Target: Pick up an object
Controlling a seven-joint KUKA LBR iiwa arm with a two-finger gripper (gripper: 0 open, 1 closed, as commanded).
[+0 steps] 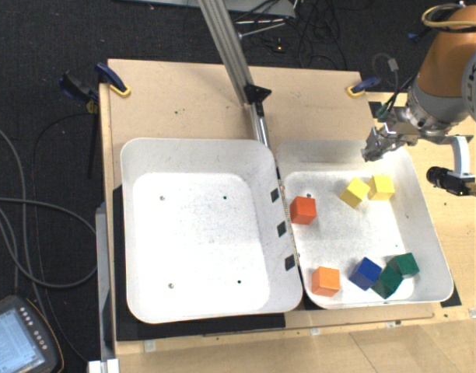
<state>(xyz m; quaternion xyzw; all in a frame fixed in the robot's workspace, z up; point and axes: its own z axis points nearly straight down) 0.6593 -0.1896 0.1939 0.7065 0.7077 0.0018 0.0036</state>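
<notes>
Seven cubes are lying in the right bin (425,208); two yellow cubes (367,189) are sitting nearest the gripper (373,149). They look light, stiff and smooth-sided, best pinched across opposite flat faces. The arm is reaching in from the right, wrist tilting down over the bin's far edge; whether the gripper is grasping anything, I cannot tell.

Grey arm (436,107) with orange band (black cable looped near the wrist)
</notes>
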